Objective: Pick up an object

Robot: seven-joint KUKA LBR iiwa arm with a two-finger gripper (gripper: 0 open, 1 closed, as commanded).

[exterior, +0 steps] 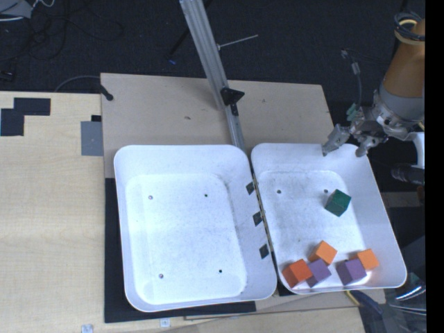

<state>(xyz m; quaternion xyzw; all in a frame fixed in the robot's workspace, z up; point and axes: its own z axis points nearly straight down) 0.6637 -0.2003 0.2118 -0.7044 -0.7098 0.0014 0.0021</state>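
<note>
Spread apart and grasping nothing, the jaws point(345, 143) hang over the far right corner of the right bin point(291, 165), their two fingers splayed out to either side with bare white bin floor and rim showing between them. Above them the grey wrist rises into the orange band of the arm point(404, 71), which comes in from the right edge of the view. All the loose things lie in that right bin. A green cube point(338, 202) sits by itself toward the middle right of the bin floor, well apart from the jaws and nearer the camera than they are. Along the near wall of the bin lies a cluster of small blocks (five, as far as the view lets one count): an orange block point(298, 272) at the near left, a purple block point(319, 271) just beside it and seemingly touching, another orange block point(324, 252) just behind that pair, then a larger purple block point(351, 270) a little to the right, with a third orange block point(368, 259) close against its far right side. The left bin point(132, 165) stands side by side with the right one, the two rims meeting along a seam marked by small dark clips. Both bins rest on the bench point(48, 214), whose pale wood surface spreads to the left, and a slanted metal rail point(208, 54) runs from the top of the view down to the seam between the bins.
</note>
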